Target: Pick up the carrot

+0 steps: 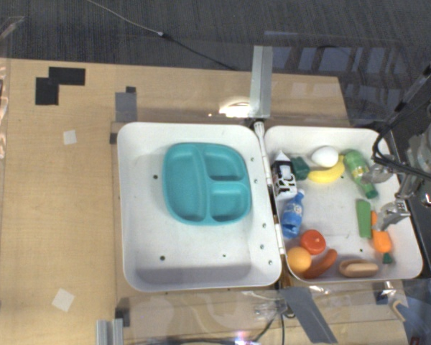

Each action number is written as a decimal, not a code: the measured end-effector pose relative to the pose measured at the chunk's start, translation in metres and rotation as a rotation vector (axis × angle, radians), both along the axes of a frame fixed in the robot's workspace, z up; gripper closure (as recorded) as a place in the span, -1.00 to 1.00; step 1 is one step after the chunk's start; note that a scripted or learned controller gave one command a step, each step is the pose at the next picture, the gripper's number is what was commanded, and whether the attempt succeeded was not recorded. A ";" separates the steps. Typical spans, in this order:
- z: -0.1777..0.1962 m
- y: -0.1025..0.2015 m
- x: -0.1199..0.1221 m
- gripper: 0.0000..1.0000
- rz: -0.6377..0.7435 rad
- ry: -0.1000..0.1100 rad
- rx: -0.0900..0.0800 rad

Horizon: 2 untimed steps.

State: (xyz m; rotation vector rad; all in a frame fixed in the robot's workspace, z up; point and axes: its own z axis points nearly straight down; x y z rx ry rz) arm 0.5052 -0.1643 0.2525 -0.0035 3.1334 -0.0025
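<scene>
Seen from above, two shallow white bins sit side by side on a pale wooden bench. Left bin (140,264): holds a teal divided plate (205,182), lying flat near the bin's middle. Right bin (409,264): holds the loose items. Along its left wall, a black-and-white carton (284,180) with a blue bottle (292,215) just below it. Toward the far wall, a white egg (325,156) resting against a yellow banana (327,174), and a green bottle (359,169) lying at a slant to their right. At the near left corner, an orange fruit (298,258), a red tomato-like piece (313,241) and a reddish sausage shape (323,262) crowd together; a tan bread roll (358,268) lies just beside them.

Task object: the carrot (381,238), orange with a green end, lies along the right wall of the right bin, just beside a flat green stick (363,218).

Arm: the gripper (392,213) hangs at the bin's right edge, immediately above the carrot's upper end. How its fingers stand cannot be told, as dark hardware and cables clutter them.
</scene>
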 end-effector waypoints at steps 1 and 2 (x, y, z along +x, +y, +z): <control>-0.161 -0.041 0.004 -1.00 -0.094 -0.013 -0.004; -0.150 -0.040 0.007 1.00 -0.087 -0.017 -0.005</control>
